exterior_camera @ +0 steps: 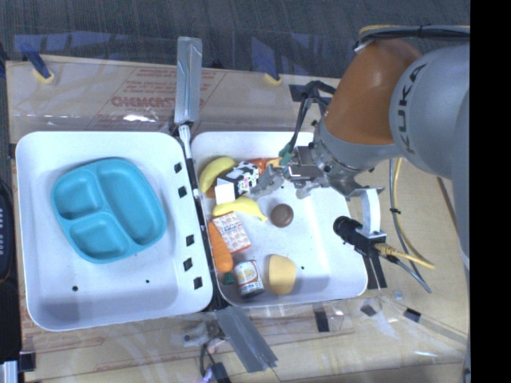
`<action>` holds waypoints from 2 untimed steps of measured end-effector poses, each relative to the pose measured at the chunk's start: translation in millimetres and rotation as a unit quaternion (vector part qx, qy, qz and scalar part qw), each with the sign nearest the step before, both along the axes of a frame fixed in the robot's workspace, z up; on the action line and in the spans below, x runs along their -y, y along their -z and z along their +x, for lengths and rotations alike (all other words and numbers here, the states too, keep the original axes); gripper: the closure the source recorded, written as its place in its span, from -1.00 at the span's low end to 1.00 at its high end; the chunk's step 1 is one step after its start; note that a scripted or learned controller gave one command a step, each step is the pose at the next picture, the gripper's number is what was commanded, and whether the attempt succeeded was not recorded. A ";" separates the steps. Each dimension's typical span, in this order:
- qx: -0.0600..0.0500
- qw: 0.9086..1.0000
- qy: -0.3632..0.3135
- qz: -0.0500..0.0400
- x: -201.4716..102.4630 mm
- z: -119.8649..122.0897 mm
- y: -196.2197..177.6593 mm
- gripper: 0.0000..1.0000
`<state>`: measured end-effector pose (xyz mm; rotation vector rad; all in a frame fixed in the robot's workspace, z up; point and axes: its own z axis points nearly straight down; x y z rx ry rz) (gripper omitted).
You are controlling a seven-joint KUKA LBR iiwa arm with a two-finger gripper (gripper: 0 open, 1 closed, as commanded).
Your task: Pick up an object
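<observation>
The right bin (343, 246) holds several small items. Two yellow bananas (215, 171) (240, 207) lie at its left side, with a black-and-white box (236, 185) between them. A brown ball (281, 215) rests near the middle. A printed packet (231, 232), an orange carrot (222, 250), a small can (248, 278) and a pale yellow lump (280, 272) lie toward the front. My gripper (272, 179) hangs low over the bin's back part, just right of the box and above the brown ball. A red-orange item (262, 165) sits partly hidden beside it.
The left bin (48, 294) holds a blue divided plate (108, 207). A grey divider (189, 86) runs between the bins. The arm's orange band (371, 94) and grey body cover the right bin's back right corner. Cables (407, 254) trail at the right.
</observation>
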<state>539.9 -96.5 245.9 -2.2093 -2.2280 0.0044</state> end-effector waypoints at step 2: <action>-0.001 0.998 0.066 0.000 -3.8 44.2 156.8 -1.00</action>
